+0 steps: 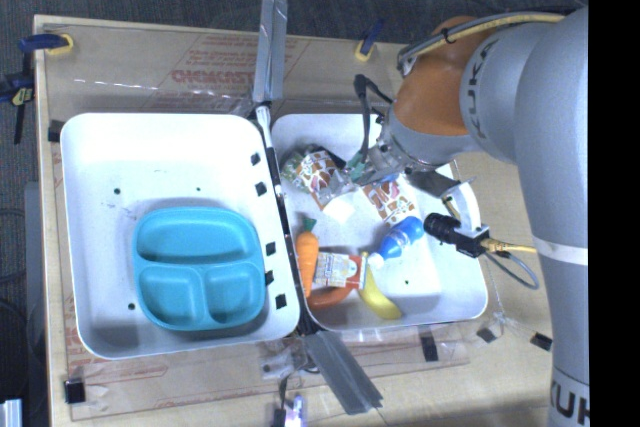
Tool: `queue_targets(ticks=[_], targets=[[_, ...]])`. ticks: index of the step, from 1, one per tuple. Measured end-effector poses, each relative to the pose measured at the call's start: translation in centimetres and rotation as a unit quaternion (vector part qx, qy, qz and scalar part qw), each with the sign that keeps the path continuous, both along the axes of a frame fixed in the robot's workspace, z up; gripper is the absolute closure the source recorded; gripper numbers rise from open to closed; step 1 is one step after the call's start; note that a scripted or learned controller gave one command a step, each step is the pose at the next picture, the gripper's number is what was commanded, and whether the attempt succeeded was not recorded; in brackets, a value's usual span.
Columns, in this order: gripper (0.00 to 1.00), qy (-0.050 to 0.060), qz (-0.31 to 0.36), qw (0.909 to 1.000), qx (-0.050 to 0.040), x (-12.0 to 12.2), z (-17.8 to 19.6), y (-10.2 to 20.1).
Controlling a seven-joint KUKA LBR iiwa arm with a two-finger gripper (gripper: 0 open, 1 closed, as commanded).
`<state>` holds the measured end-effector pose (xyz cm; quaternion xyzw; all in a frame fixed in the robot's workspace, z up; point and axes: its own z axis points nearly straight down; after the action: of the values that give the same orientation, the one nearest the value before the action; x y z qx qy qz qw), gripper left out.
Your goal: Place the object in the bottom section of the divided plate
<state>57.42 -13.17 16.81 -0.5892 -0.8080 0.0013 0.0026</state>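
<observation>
Divided plate (196, 267) smooth blue plastic, slight sheen; bins (90, 175) glossy white plastic; arm (545, 85) matt grey.

The bench (130, 45) has a pale, plywood-like top with faint red printing near its far edge. Two shallow white bins rest directly on it side by side: the left bin (90, 155) and the right bin (450, 300), meeting at a grey metal divider bar (268, 55). Blue clamps (45, 43) grip the bench's far left corner.
</observation>
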Motion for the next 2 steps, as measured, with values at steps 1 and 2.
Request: queue_targets(ticks=[1, 2], targets=[[1.0, 0.0, 0.156, 0.9878, 0.0006, -3.88, 2.18, 9.05], [1.0, -0.002, 0.081, 0.9967, -0.0005, -3.93, 2.21, 8.22]])
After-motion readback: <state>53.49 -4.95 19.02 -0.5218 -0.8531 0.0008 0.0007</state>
